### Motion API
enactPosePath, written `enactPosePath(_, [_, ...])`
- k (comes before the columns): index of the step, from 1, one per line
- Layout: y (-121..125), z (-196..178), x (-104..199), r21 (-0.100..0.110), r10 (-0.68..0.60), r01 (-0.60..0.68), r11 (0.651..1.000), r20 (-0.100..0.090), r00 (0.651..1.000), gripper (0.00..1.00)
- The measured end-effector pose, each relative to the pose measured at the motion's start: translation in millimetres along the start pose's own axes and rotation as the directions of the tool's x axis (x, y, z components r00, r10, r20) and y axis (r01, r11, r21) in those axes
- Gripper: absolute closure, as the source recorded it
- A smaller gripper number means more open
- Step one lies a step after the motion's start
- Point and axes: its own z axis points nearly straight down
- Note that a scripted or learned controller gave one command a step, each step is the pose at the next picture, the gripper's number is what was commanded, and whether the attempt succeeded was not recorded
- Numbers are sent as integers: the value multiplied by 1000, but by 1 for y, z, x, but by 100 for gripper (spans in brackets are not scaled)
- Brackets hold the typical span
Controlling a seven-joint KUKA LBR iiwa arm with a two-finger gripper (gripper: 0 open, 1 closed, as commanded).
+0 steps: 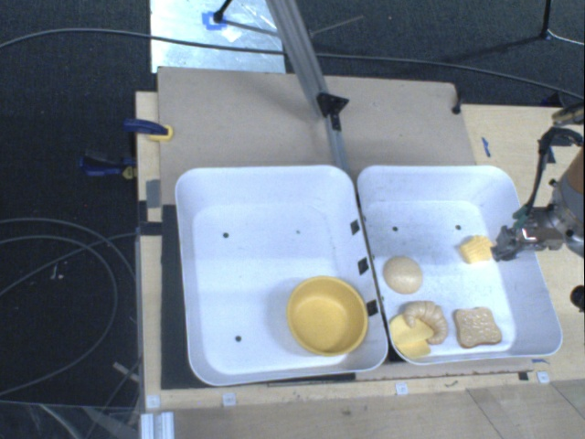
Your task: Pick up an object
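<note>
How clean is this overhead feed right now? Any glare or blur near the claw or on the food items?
Camera view: soft overall, with even lighting; the white bins look bright but keep their detail. The claw at the right bin's edge is blurry, its fingers indistinct beside the yellow block. The yellow bowl casts only a faint shadow. A reflective patch glares at top left.

One fixed camera high above the bench [302, 99], slanted down over both white bins [265, 186], moderately distant.
</note>
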Motion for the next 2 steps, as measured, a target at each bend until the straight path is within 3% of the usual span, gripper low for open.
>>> enactPosePath(2, [44,8,98,3,-5,5,1000,-3,1000,100])
